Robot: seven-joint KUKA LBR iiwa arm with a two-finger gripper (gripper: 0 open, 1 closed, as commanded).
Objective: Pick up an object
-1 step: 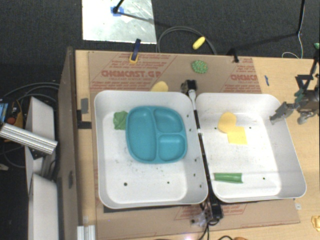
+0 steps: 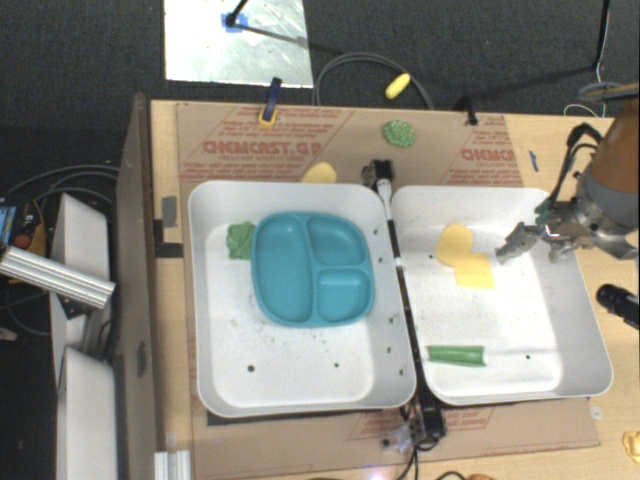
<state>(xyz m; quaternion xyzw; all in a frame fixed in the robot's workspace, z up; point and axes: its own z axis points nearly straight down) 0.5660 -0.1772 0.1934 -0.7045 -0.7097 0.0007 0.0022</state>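
Tool point(image 2: 522, 240) is hovering over the right bin point(image 2: 575, 363), near its upper right side, and I'm seeing its two fingers standing apart with nothing between them. I'm watching a yellow piece point(image 2: 464, 254) lying just to the tool's left in that bin, and a green stick point(image 2: 456, 354) resting nearer the front wall. In the left bin point(image 2: 215, 368) a blue divided plate point(image 2: 310, 268) is sitting, touching a green leaf point(image 2: 240, 239).
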